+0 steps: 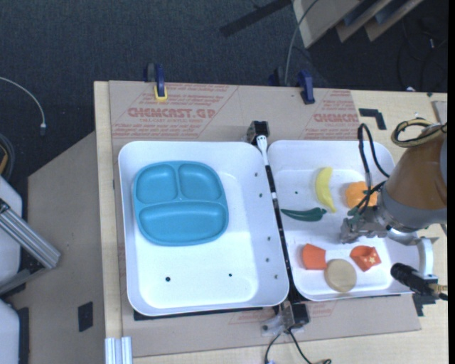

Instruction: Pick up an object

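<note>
The gripper (353,231) hangs low in the right bin (284,213); whether it grips anything I cannot tell. A red block (365,258) lies just beside it, an orange block (313,257) near

Dark blue carpet floor (106,43) around a paper-covered bench (213,106), pale boards (348,21) at top right

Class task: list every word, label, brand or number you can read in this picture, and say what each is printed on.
"CHEMCAST GP": red print on the brown board behind the left bin.
"CHEMCAST": again behind the right bin, cut off further right.
Smaller red lines beneath both: too blurred to read.
</note>
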Robot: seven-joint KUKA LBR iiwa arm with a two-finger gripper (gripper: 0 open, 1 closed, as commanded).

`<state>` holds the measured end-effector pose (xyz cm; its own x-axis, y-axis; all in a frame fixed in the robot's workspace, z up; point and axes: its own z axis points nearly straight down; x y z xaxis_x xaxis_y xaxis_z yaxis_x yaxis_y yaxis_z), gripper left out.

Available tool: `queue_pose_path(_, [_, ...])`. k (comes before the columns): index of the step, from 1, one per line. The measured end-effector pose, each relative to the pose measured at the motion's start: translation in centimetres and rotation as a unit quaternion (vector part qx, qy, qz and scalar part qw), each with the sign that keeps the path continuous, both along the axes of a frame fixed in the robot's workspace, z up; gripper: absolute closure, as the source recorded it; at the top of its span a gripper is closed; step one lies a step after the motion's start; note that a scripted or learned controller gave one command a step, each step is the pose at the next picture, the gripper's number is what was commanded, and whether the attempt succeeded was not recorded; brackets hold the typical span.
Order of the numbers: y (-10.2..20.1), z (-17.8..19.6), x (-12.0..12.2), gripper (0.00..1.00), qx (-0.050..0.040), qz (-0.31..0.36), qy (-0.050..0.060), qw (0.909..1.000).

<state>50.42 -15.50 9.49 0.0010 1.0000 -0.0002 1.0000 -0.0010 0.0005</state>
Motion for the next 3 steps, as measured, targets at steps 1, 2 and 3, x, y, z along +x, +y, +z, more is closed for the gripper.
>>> queue_pose_path(1, [-0.1,6.4,0.0,1.00,-0.0016,0.001,-0.004,1.0000])
queue_pose_path(2, [-0.7,12.2,-0.6,1.00,-0.0015,0.001,-0.003,1.0000])
queue_pose_path(3, [-0.5,16.9,0.3,1.00,-0.0014,0.001,-0.004,1.0000])
